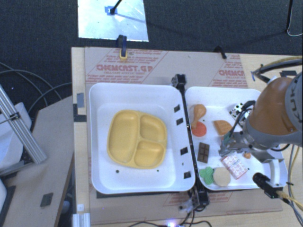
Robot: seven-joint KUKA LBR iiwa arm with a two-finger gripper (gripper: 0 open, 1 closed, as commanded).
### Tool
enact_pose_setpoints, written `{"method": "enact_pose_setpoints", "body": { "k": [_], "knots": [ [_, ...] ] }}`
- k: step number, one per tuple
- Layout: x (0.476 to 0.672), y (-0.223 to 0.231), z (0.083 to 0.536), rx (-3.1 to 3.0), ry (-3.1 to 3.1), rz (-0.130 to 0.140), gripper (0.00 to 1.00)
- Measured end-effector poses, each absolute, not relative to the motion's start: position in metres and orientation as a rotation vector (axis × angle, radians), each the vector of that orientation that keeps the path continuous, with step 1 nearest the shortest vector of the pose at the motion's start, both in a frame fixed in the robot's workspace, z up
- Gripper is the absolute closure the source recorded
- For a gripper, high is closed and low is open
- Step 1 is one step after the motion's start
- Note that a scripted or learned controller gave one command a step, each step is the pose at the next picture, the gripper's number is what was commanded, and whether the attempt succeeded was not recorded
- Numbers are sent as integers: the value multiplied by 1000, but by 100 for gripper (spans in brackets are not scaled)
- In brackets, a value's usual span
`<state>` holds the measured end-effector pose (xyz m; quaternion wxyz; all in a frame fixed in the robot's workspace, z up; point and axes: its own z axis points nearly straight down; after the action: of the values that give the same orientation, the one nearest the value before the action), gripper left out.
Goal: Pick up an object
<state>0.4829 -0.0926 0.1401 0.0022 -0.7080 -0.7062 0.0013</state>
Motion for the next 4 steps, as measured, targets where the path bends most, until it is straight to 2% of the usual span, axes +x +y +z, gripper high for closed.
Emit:
{"method": "enact_pose_setpoints", "body": {
  "k": [1,2,3,4],
  "knots": [
    [487,-92,140,-2221,-2223,-2,0],
    [520,-86,127,-2217,-2228,-3,0],
    [561,-83,118,-2218,-2230,-4,0],
    [536,-167,107,-2231,-2217,3,0]
  ]
}}
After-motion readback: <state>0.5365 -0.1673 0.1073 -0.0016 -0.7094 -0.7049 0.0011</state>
